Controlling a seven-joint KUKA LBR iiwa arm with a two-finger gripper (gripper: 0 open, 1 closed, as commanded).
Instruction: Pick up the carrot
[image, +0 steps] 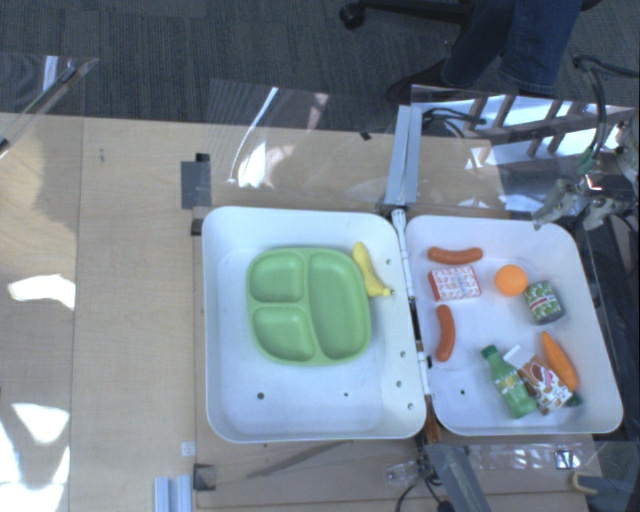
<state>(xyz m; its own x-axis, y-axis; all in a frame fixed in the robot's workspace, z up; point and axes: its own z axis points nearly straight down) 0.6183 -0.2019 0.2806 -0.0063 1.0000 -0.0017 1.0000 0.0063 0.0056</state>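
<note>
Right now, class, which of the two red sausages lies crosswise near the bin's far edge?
The upper red sausage, lying horizontally above the red-and-white box; the other sausage runs lengthwise below it.

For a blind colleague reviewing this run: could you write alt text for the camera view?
A carrot lies near the right edge of the right white bin, among two sausages, an orange ball, a can and small packages. The left bin holds a green divided plate and a banana.

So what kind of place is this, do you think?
Probably a robotics lab test bench: two white bins of toy food such as a carrot, clear plastic shields, and an office chair base.
</note>
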